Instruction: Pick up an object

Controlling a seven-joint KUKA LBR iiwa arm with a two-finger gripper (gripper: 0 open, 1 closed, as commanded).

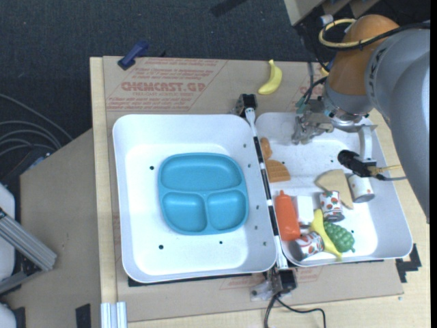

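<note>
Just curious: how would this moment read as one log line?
claw: over right bin, far end | grasp: none seen | blue tray: left bin | banana: outside bins

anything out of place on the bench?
Yes: a banana lies on the bench board outside both bins, behind the right bin, while the other items sit inside that bin. The blue tray in the left bin looks fine.

Arm (403, 67) cut off at right edge
</note>
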